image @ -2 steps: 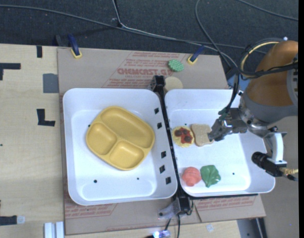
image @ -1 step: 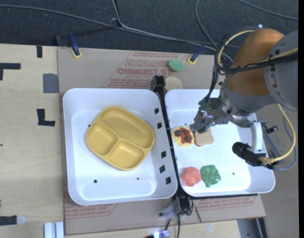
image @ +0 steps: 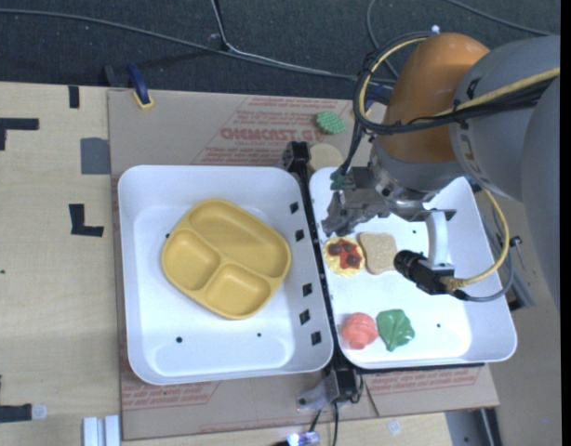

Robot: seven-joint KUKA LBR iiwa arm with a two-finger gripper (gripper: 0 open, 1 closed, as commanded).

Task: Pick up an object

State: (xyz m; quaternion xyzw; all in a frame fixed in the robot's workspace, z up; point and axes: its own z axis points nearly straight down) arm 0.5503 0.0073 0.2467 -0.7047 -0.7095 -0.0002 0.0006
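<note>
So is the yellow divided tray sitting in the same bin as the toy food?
No, the yellow tray lies in the left bin, while the toy food pieces lie in the right bin.

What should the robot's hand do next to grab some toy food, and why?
Probably drop straight down a little. The gripper hangs just above the pizza toy and bread slice in the right bin, with nothing seen between its fingers.

Red letters are showing on the brown cardboard sheet (image: 239, 128) under the two bins, printed upside down along its top edge. They are too blurry to read. More red print is running along its bottom edge, also too small to read.
</note>
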